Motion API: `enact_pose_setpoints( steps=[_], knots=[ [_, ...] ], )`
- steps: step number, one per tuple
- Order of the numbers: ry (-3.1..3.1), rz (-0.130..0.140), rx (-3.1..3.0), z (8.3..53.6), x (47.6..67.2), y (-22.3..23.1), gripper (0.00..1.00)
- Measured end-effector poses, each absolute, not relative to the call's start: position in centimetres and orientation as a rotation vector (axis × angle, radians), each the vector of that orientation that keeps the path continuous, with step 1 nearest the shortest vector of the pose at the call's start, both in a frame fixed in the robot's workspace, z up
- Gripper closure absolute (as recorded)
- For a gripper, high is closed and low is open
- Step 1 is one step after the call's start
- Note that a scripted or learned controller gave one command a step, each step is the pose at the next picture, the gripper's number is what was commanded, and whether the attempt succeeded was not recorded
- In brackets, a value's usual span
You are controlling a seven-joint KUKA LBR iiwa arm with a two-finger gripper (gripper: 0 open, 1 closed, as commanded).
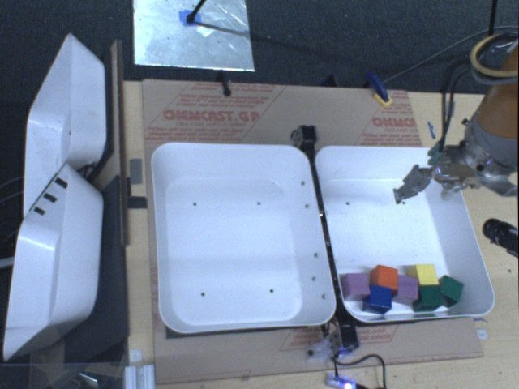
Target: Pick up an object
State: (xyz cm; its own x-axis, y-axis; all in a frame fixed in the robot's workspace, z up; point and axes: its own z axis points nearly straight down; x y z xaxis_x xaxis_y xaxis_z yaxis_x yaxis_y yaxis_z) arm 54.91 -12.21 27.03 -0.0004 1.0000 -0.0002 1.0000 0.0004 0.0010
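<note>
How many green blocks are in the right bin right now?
2, both at the right end of the block cluster along the near wall: one green block by the corner, another green block just left of it. More may be hidden underneath.

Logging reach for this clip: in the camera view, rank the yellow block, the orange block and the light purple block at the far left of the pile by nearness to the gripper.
From the gripper:
1. Yellow block, pile's right side, back row.
2. Orange block, middle of the pile.
3. Light purple block, pile's left end.
</note>
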Motion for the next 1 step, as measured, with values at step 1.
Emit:
enact_pose_setpoints(
  steps=[1],
  knots=[
    [2.221, -0.005, 2.227, 20.60, 49.81, -13.71, 0.00]
  ],
)
